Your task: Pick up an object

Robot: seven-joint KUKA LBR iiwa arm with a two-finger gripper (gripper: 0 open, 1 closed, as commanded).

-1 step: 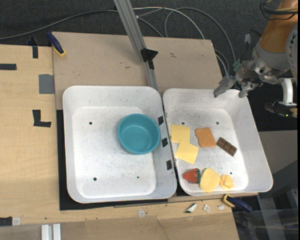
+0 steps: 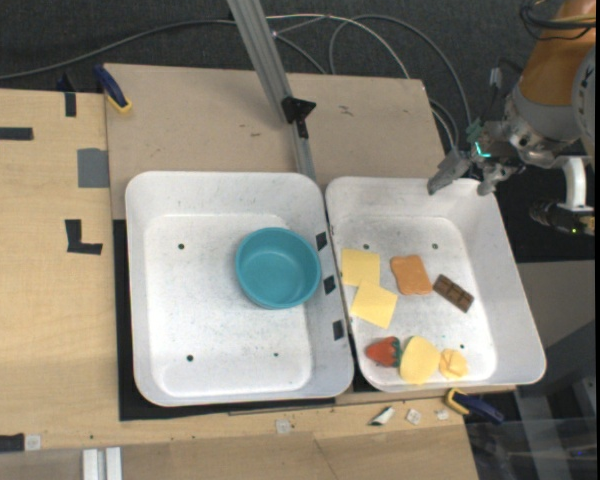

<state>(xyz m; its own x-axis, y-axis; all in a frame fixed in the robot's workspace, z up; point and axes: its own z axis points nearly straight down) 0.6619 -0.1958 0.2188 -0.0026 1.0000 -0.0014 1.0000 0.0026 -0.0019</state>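
Observation:
My gripper (image 2: 463,179) hangs over the far right corner of the right bin (image 2: 510,268), its two fingers spread apart with nothing between them. Below it in that bin lie two yellow cheese slices (image 2: 360,266) (image 2: 374,306), an orange toast piece (image 2: 412,275), a brown chocolate bar (image 2: 453,292), a red strawberry (image 2: 383,351), a yellow lemon-like piece (image 2: 419,360) and a small yellow piece (image 2: 453,364). A teal bowl (image 2: 276,267) sits in the left bin (image 2: 160,268).
A slanted metal pole (image 2: 270,68) rises behind the bins. Cables (image 2: 400,38) run across the dark floor at the back. Small clamps (image 2: 113,88) (image 2: 472,405) hold the cardboard under the bins.

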